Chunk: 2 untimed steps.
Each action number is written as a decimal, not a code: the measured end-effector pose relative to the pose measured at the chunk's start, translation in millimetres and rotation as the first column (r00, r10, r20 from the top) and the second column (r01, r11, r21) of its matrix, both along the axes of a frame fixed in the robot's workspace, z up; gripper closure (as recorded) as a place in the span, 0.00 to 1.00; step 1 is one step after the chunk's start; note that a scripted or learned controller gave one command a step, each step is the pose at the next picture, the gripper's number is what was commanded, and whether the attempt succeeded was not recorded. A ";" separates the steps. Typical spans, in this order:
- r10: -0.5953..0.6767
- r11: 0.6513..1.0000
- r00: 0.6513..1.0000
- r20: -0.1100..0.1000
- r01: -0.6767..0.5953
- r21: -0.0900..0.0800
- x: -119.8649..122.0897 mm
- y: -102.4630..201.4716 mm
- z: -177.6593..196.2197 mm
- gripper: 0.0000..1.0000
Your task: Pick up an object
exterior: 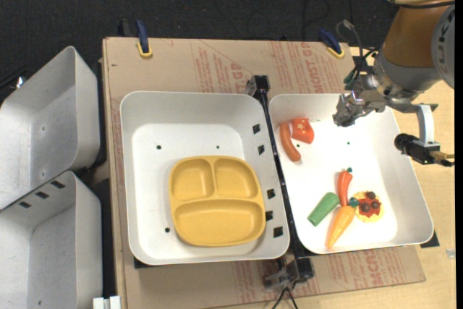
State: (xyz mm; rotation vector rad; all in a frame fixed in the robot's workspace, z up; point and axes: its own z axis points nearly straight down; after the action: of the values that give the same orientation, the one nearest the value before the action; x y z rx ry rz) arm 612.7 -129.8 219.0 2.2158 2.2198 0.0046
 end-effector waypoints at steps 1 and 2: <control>0.002 1.000 1.000 0.002 -0.002 0.000 7.0 4.5 61.8 1.00; 0.004 1.000 1.000 -0.008 -0.004 0.002 -8.5 53.9 43.8 1.00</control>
State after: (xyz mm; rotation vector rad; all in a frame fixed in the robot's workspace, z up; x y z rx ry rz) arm 604.2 -76.0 262.9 2.2169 2.2291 -0.0021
